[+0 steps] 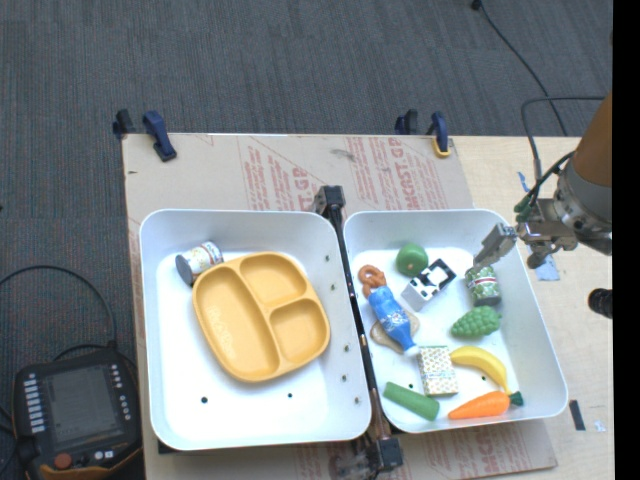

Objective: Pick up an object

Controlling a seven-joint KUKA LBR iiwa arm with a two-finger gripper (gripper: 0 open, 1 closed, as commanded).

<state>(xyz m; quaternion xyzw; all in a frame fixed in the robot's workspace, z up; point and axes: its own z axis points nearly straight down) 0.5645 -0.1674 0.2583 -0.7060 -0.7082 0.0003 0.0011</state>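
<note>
Reaching in from the right, my gripper (pixel 497 243) hangs over the upper right part of the right bin (pixel 455 220), and I cannot tell from this slanted view how it is set; nothing shows in it. Just below its tip sits a small green can (pixel 484 285), and under that a bumpy green fruit (pixel 476 322). Farther down lie a yellow banana (pixel 481 362) and, at the bin's near edge, an orange carrot (pixel 481 405). Left of the carrot rest a green cylinder (pixel 410 399) and a small speckled box (pixel 437 370). Toward the bin's left side a blue bottle (pixel 391 316) lies tilted, with a pretzel (pixel 371 276) at its upper end. A green round fruit (pixel 411 259) and a black-and-white block (pixel 429 281) sit near the middle top. The left bin (pixel 165 258) holds a yellow divided plate (pixel 262 314), and a small tin (pixel 198 260) lies on its side just beside the plate's upper left corner.
</note>
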